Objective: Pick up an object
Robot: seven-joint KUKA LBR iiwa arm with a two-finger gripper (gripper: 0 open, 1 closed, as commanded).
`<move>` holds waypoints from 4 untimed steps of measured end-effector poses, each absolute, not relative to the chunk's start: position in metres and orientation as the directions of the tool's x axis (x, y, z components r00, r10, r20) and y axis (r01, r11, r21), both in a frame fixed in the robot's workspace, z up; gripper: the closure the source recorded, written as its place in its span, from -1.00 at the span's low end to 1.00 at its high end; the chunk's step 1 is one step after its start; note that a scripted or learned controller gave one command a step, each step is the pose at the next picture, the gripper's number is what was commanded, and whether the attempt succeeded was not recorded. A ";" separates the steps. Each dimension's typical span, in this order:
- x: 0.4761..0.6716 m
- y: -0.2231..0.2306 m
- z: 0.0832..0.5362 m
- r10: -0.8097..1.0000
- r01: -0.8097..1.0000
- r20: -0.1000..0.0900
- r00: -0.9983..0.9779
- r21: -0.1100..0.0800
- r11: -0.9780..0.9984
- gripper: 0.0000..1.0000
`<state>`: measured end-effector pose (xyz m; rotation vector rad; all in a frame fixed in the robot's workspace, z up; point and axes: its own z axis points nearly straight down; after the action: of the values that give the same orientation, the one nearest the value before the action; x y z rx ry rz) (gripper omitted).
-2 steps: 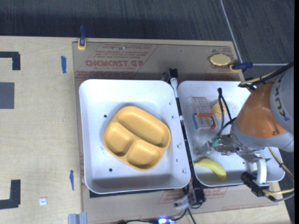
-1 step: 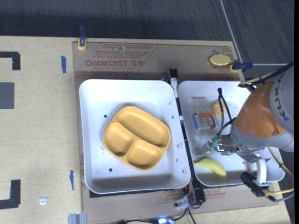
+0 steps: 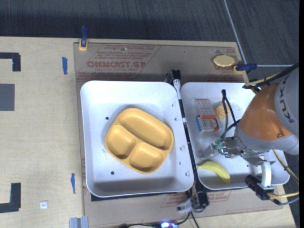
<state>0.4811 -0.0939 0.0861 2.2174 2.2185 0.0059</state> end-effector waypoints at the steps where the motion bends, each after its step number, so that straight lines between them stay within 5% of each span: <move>1: 0.481 -0.093 0.086 1.000 1.000 -0.002 0.001 0.006 -0.001 -1.00; 4: 0.481 -0.093 0.086 1.000 1.000 -0.002 0.001 0.006 -0.001 -1.00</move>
<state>0.4811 -0.0932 0.0861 2.2184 2.2158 0.0047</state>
